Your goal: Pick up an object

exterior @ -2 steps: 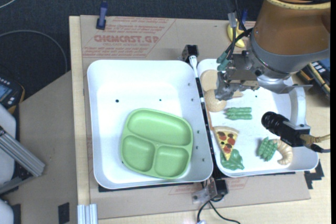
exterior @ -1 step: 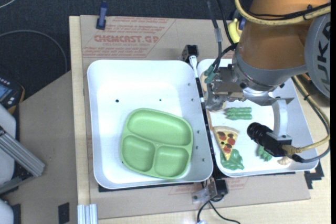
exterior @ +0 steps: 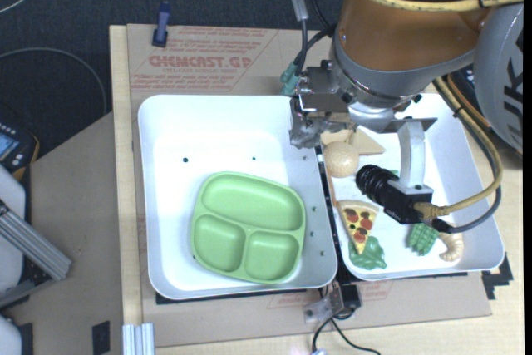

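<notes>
Gripper [exterior: 312, 119] is seen low over the wall between the two bins, at the far end; it is hidden under the wrist, so its state cannot be told. Nothing is seen held.

Nearest candidate: pale round toy [exterior: 339, 160], in the right bin [exterior: 489, 222] hard against that wall, just beside the gripper. A tan wedge [exterior: 372, 145] lies touching or just behind it. Judged to be light, hard plastic with a smooth, rounded skin, so slip-out is likely. It should be taken across the widest part, with the squeeze centred. The wall alongside leaves little room on that side.

Other options in the right bin, nearer the front: pizza slice [exterior: 360, 224], which is flat and low and judged hard to get under; leafy green toy [exterior: 370, 253] touching its tip; a green piece [exterior: 421, 237] and a beige curl [exterior: 451, 247] side by side.

Plate [exterior: 248, 224] lies in the left bin [exterior: 152, 179]. It is stiff and light but wide, so only its rim could be taken.
</notes>
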You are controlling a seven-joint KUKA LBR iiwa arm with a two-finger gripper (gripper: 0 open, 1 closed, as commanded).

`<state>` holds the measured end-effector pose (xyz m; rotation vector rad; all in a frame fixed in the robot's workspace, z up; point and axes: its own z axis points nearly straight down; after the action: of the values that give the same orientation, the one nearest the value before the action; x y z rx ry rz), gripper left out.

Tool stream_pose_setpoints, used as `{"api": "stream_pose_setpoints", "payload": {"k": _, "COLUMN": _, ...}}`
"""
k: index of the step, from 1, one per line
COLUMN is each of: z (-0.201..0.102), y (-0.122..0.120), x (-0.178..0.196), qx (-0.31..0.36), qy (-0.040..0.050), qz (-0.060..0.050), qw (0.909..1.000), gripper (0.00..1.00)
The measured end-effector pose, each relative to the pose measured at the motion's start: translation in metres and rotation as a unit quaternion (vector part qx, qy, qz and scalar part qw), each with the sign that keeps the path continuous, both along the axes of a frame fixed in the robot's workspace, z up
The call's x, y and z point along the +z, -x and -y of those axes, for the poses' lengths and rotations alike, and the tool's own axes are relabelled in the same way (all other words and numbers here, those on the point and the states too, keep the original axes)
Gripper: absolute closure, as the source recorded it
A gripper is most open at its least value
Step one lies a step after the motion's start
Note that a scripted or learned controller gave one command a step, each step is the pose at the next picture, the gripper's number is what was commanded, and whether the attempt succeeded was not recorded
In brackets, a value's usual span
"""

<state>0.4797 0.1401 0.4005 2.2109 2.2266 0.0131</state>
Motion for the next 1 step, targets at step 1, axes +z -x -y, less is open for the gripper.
{"api": "stream_pose_setpoints", "payload": {"k": 1, "z": 0.0032, "y": -0.0001, "x": 0.0068, "qx": -0.002, "qy": 0.0016, "qz": -0.002, "qw": 1.0, "gripper": 1.0}}
